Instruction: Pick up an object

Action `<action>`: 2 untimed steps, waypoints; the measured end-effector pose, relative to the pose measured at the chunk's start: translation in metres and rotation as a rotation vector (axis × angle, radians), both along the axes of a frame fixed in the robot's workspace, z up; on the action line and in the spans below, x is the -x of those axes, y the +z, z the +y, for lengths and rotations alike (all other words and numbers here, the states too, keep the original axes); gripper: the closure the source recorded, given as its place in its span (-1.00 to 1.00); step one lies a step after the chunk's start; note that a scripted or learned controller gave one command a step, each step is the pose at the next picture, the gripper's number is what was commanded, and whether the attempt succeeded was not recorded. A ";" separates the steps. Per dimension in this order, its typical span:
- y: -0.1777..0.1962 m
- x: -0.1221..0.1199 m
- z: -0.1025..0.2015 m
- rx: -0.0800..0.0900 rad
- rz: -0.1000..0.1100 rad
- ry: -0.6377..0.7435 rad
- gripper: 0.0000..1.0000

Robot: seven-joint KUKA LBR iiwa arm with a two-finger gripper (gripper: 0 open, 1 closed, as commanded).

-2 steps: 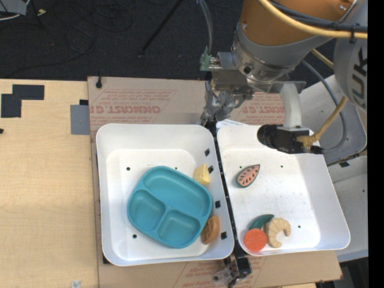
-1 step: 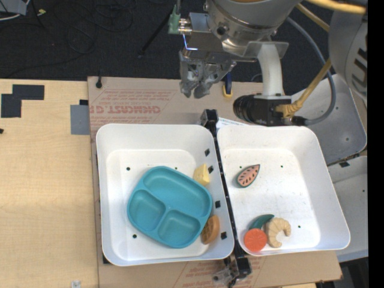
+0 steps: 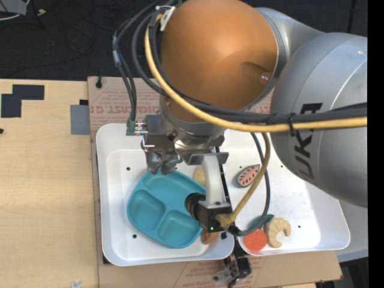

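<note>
The arm (image 3: 240, 71) overhangs the white bin (image 3: 114, 221) where the blue divided tray (image 3: 157, 212) lies flat. The claw (image 3: 161, 164) sits at its upper rim (open or closed, I cannot tell). Judging by this, grasping and lifting remain.

Teal tray (image 3: 157, 207); white bin (image 3: 114, 191); tan croissant (image 3: 278, 229); orange disc (image 3: 255, 240).

The tray (image 3: 157, 212) lies in the left bin (image 3: 111, 191), toward 6 o'clock. In the right bin (image 3: 324, 233) a slice (image 3: 247, 176) lies at 10 o'clock; the croissant (image 3: 279, 230) sits near 7 o'clock — a disc (image 3: 255, 240) touches it at its 8 o'clock.
</note>
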State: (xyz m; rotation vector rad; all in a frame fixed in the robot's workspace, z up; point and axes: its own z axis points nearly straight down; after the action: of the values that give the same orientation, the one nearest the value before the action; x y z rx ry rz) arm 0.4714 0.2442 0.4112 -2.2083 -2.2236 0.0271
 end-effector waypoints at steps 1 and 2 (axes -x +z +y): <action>0.134 -0.039 0.000 -0.011 -0.028 -0.006 1.00; -0.095 -0.014 -0.001 0.003 0.002 -0.006 1.00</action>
State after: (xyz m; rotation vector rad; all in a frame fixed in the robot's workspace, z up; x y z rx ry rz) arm 0.4855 0.2435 0.3163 -2.2156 -2.2171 0.0324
